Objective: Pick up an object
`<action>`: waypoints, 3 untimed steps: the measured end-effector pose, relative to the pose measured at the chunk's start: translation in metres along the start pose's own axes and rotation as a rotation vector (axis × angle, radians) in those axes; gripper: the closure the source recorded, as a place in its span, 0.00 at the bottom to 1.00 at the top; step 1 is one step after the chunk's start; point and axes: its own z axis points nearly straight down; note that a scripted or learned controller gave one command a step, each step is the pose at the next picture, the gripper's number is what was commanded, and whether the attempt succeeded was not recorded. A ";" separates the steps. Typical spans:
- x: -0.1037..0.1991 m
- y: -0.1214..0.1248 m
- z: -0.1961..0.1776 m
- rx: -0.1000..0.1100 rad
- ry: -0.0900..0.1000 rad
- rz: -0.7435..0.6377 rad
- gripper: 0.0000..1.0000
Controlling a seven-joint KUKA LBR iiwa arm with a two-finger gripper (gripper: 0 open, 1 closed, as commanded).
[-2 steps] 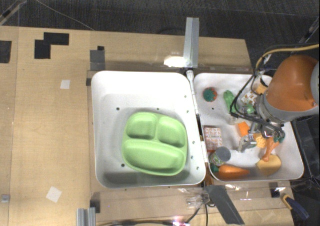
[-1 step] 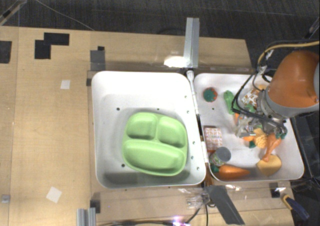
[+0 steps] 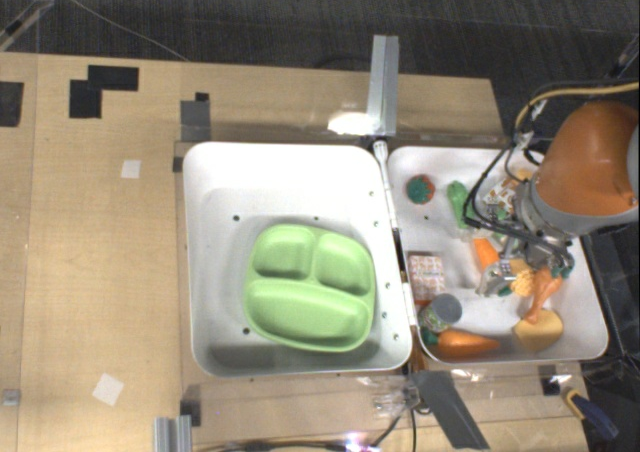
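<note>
A wooden bench carries two white bins: the left bin holds a green divided plate, and the right bin holds small toy foods. The gripper hangs low over the right bin's centre-right; its state cannot be determined. An orange carrot-shaped piece lies just left of it, long axis roughly front-to-back, and is judged the nearest candidate.

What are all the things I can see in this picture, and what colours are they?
bins: 2, white, side by side on the bench; left bin, right bin
divided plate: 1, light green, in the left bin
ball: 1, dark green and red, back of the right bin
green piece: 1, bright green, beside the ball
patterned block: 1, pinkish, left side of the right bin
grey round thing: 1, near the front
carrot: 1, orange, front edge
yellow lump: 1, front right
arm: 1, grey and orange, over the right bin
gripper: 1, low among the toys
</note>
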 end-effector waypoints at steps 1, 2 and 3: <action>0.007 0.005 0.014 -0.002 0.016 0.035 0.00; 0.001 0.005 -0.001 0.001 -0.002 0.031 1.00; 0.059 -0.007 0.010 -0.001 0.007 -0.047 1.00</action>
